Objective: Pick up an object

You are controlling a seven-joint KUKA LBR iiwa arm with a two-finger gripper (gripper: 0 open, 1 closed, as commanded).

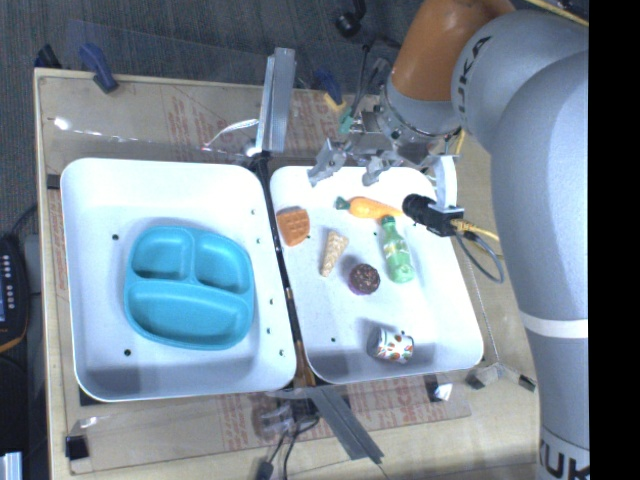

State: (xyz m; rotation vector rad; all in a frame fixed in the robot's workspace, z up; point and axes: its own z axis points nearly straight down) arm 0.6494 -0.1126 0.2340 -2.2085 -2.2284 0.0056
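From the camera view, two white bins sit side by side on the counter [150,118]. The left bin [90,188] carries a blue divided tray [190,288] near its middle. The right bin [455,308] is the landmark for everything else.

Near the right bin's far edge hangs the tool [347,171], its two grey fingers spread apart with nothing between them, poised above the bin's far left corner. The grey arm [520,98] with its orange band [435,38] rises behind it on the right.

Inside the right bin, an orange waffle-like piece [293,226] lies by the left wall, with a pale cone-shaped piece [333,252] just beside it toward the middle. A carrot [366,207] lies near the far wall, just under the tool. A green bottle [395,251] lies right of centre, and a dark round doughnut-like thing [364,278] sits just beside its lower end. A small patterned cup [395,346] lies on its side near the near wall, well apart from the others.
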